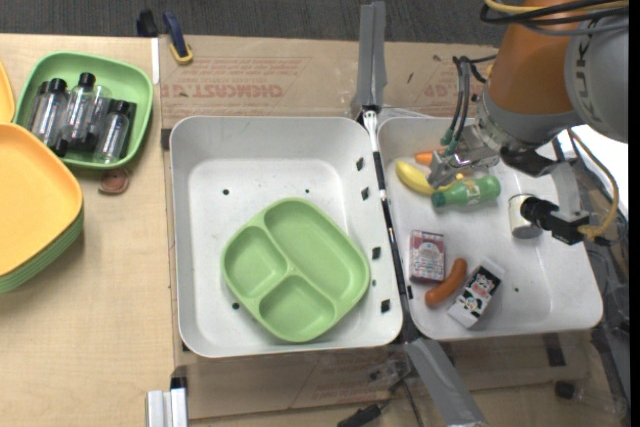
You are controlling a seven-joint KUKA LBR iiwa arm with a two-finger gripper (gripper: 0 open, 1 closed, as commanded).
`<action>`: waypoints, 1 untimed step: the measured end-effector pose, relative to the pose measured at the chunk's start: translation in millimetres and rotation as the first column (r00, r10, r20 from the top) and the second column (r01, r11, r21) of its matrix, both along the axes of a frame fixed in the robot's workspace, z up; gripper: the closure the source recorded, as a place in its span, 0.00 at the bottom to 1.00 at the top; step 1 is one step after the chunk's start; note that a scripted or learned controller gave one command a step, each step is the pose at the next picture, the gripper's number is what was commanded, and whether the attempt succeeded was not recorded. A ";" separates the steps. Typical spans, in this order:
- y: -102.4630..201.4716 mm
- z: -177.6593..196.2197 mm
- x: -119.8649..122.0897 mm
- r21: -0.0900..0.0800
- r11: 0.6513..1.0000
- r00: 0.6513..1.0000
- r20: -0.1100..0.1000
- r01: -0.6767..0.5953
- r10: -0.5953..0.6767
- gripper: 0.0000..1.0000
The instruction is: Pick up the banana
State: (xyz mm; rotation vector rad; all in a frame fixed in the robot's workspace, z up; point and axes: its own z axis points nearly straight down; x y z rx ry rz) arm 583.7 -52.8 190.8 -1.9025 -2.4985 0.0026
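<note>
Claw at the banana — apparently touching, grip unclear.

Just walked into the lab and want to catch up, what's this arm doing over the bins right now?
The arm's gripper is low in the right bin, right beside the banana and a green bottle. It looks like a try at the banana, which lies on the bin floor, not lifted. A sausage, a red box and a small carton lie nearer the front. The left bin holds a green tray.
</note>
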 end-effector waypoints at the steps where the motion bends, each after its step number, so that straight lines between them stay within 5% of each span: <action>1: -14.2 -0.2 -42.2 0.000 0.977 0.977 -0.002 0.213 -0.213 1.00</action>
